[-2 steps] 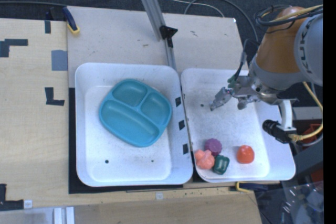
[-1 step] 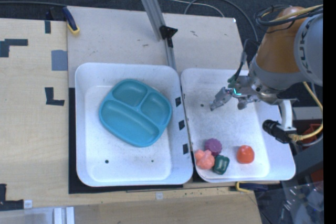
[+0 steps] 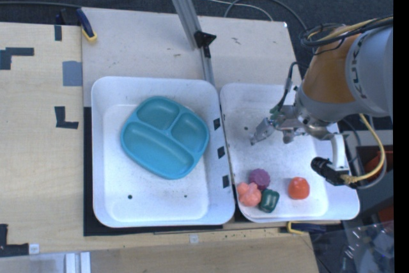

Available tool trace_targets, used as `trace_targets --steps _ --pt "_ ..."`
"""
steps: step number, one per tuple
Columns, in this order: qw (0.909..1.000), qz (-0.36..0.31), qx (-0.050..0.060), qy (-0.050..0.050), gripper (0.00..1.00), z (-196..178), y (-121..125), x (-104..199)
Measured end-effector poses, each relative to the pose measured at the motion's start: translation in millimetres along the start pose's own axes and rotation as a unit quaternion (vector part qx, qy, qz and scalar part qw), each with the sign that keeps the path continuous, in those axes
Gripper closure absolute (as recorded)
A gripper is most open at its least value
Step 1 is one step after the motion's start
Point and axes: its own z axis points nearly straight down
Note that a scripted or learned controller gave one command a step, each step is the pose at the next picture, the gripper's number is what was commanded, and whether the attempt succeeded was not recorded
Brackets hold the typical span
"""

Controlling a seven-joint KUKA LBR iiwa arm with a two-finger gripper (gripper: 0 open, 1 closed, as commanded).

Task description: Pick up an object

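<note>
Step in hand: while nothing sits between the fingers, this reads as the approach, with the pick itself not yet made.
Task's things: a small purple knobbly toy (image 3: 259, 177), an orange-pink lumpy toy (image 3: 249, 194), a dark green pepper-like toy (image 3: 269, 200) and a red-orange rounded toy (image 3: 298, 188) lie clustered at the near end of the right white bin (image 3: 238, 105); the first three touch or nearly touch, the red-orange one sits a little apart.
Claw: the claw (image 3: 263, 132) hangs over the bare middle of that bin, well short of the cluster; its fingers look slightly spread, pinching nothing.
Next move: judged from here, it should shift toward the near end and descend on one piece; the red-orange one looks the cleanest target.
Left white bin (image 3: 102, 137): a teal plastic divided plate (image 3: 165, 136) rests inside.
Worktop (image 3: 38, 112): pale wood, bearing both bins.
</note>
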Motion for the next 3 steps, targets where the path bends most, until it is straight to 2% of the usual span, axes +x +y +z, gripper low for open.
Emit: trace_targets --steps 1,2,3 --pt "1.0000 -0.001 0.001 0.000 0.00 46 0 8" --pt "1.0000 0.000 -0.002 -0.001 0.00 72 0 8" --pt "1.0000 0.000 -0.002 0.001 1.00 61 0 8"
